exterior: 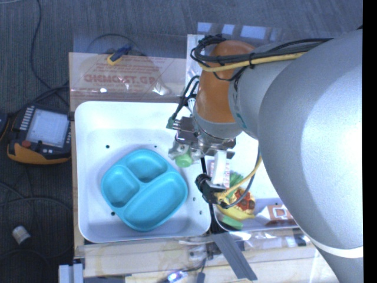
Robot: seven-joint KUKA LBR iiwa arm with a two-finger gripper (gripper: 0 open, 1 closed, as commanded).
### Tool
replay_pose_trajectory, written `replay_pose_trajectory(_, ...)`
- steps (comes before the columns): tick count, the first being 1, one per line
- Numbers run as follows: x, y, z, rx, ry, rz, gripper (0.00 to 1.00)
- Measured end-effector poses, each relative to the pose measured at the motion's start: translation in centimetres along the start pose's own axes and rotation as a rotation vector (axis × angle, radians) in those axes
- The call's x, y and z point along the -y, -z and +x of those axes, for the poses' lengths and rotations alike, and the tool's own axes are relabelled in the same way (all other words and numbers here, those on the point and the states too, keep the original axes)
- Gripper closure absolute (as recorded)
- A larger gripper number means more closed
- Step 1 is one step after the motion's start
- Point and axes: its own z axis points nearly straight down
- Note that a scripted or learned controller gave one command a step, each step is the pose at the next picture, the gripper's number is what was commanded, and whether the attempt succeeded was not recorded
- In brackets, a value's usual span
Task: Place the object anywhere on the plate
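A blue plate [144,188] with three compartments lies in the left white bin [94,122], towards its front right. My gripper [182,153] hangs over the bin's right side, just above the plate's upper right rim. A small green object [184,160] sits between its fingertips, and the gripper is shut on it. The grey arm with its orange band [215,93] reaches in from the right and hides most of the right bin.
A yellow, red and green heap of objects [235,200] shows in the right bin under the arm. A handheld controller [41,133] lies on the floor to the left. A clear plastic sheet [126,75] lies behind the left bin.
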Motion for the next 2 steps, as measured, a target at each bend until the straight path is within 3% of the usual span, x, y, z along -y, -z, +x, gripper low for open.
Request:
replay_pose_trajectory(1,-1.45,-2.25,-0.88,0.001,0.184,0.0,1.0)
replay_pose_trajectory(2,-1.45,-2.24,-0.87,0.001,0.184,0.0,0.0)
